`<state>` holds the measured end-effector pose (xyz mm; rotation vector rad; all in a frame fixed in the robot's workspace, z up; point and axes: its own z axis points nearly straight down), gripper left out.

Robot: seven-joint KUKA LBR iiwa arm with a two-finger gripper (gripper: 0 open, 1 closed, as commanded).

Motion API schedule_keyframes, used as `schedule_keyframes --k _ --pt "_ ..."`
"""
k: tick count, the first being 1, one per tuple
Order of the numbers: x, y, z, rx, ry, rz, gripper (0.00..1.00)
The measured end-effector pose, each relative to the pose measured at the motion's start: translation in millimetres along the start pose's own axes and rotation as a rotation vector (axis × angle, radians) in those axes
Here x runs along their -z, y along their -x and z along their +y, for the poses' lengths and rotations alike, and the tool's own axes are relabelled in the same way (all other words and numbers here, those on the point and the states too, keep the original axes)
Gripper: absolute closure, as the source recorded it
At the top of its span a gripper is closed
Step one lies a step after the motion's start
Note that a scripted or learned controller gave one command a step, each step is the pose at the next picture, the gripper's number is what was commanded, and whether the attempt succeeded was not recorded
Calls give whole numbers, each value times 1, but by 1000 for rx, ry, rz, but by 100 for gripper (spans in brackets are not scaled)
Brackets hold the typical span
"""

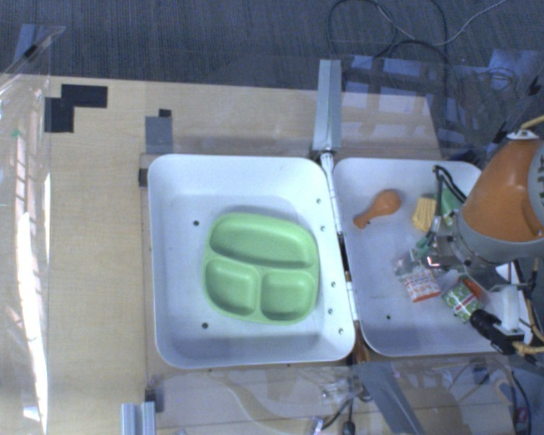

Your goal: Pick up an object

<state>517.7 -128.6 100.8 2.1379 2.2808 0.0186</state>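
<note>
The arm (517, 198) reached in from the right over the right-hand bin (381, 320), its orange band and grey wrist covering much of that bin's right side and cut off by the frame edge. The gripper (432, 254) sat low beneath the wrist, among a loose cluster of small things, and its tip was too small and cluttered to make out; whether it was open, closed, or gripping anything could not be told. Just beside it lay a small red-and-white packet (419, 285), partly tangled with clear wrapping. Below and to the right, a green-labelled item (459, 299) lay near the bin's right wall, its shape hard to read. Further up the bin, a tan drumstick-shaped toy (378, 207) lay apart from the rest, and a small yellow ridged piece (423, 212) lay near the arm, with a bit of green behind it mostly hidden by the arm. The left-hand bin (172, 243) held a green divided tray (261, 265) with three compartments, lying flat near its middle. Black cables (390, 25) trailed across the dark floor behind the bench.
</note>
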Motion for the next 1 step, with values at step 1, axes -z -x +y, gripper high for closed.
schedule_keyframes --k 1 --pt "129 -44 51 106 -10 2 100"
